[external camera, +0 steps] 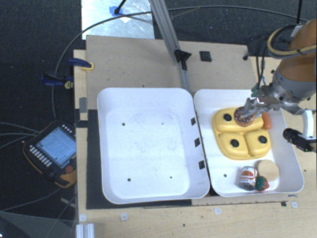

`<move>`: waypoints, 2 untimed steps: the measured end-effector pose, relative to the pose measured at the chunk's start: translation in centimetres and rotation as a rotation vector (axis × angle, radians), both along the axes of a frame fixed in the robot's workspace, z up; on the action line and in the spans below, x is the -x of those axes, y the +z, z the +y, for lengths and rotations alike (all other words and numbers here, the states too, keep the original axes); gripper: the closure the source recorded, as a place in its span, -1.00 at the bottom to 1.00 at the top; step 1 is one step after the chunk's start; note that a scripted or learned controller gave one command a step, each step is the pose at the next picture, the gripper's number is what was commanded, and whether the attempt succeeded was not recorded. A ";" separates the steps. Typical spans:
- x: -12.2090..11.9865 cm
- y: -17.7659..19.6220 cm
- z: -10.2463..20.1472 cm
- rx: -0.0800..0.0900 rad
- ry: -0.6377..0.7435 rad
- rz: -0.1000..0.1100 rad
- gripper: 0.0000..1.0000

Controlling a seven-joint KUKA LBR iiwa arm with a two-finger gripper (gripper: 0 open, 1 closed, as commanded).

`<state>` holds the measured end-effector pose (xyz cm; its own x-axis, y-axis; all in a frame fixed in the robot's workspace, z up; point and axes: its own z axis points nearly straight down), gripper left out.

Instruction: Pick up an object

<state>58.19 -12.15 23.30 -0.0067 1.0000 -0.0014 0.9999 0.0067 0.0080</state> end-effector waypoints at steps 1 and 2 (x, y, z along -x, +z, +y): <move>-0.2 5.4 0.0 0.000 0.000 0.000 1.00; 1.3 5.3 4.8 -0.002 0.002 0.007 1.00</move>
